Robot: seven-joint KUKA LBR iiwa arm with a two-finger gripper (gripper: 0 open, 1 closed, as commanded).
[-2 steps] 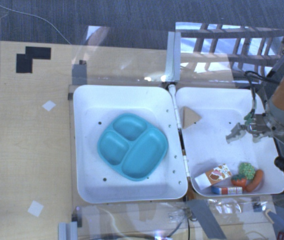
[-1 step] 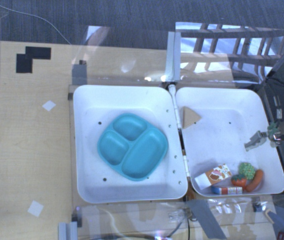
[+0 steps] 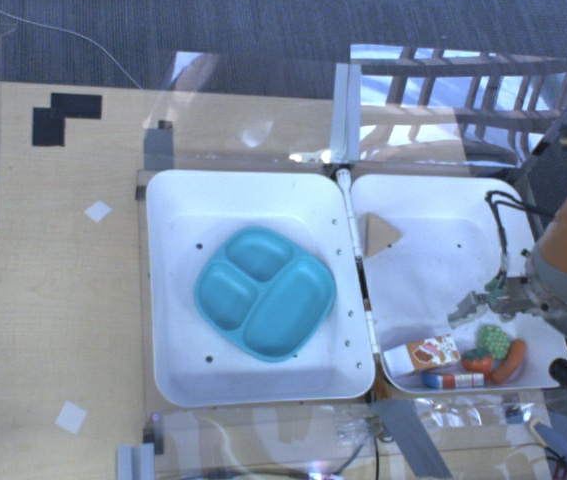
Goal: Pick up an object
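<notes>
white bins sat side by side; in the camera view the gripper hovered, fingers spread and empty, at the lower right, just above the toy food pile. this looked like the approach step; next it needed to descend and close on one item.

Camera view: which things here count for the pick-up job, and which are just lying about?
For the job: gripper, small carton, green toy, sausage-shaped toy, tube, all in the right bin.

Lying about: blue divided plate, left bin, tan wedge.

One fixed camera looks down at a slant on both bins.
</notes>
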